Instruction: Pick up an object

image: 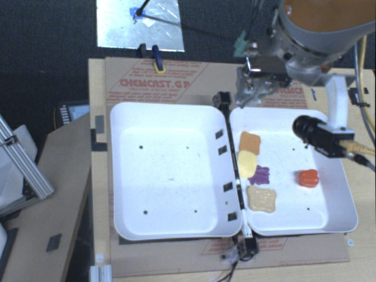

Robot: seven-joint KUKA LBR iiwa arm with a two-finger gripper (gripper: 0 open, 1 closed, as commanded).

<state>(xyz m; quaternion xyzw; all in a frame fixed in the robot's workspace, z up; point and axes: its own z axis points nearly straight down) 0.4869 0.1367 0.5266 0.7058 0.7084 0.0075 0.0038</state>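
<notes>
Objects to be picked, five in all, lie in the right-hand bin [329, 216] as the camera sees it. Four of them form a column close to that bin's left wall. An orange piece [250, 141] is farthest from us. A yellow piece [247, 163] touches its near edge. Just beside the yellow one, toward the bin's middle, is a small purple piece [260, 175]. A flat beige piece [262, 199] is nearest us. A red piece [308, 178] sits alone, well apart from the column, toward the bin's right side.

The left-hand bin [170, 169] adjoins the right one, and both are shallow and white. They rest on a tan sheet with red lettering [155, 81], which lies on the bench [76, 175].

We see the grey arm with its orange band [323, 16] entering from the upper right. Its claw [257, 90] hangs over the far rim of the right-hand bin, near the corner where the two bins meet, and appears to be above the objects rather than among them. We cannot tell how far open the claw is, because its metal parts blur together at this angle, and we see nothing held in it.
</notes>
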